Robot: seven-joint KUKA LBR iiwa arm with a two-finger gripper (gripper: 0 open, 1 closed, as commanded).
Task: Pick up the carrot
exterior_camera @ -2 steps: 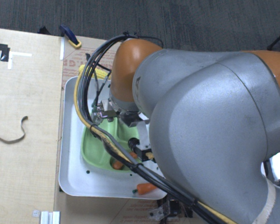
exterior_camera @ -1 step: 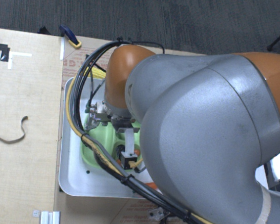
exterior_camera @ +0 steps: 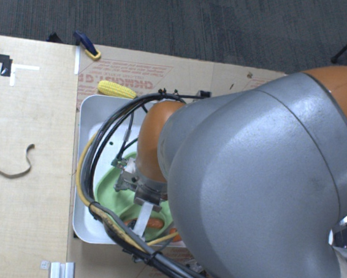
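Carrot [exterior_camera: 154, 223] lies orange on the green plate [exterior_camera: 108, 187] in the white bin [exterior_camera: 84, 221], right under the pincer [exterior_camera: 143, 218], whose 2 pale fingers [exterior_camera: 142, 217] seem to straddle it, though whether they have clamped cannot be told, so a centred, square squeeze looks wisest.

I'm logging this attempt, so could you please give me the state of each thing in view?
Orange carrot: lying on the green plate, partly hidden by the gripper.
Green plate: flat inside the white bin.
White bin: on the bench, arm over it.
Yellow corn cob: lying outside the bin, on cardboard.
Gripper: lowered over the carrot.
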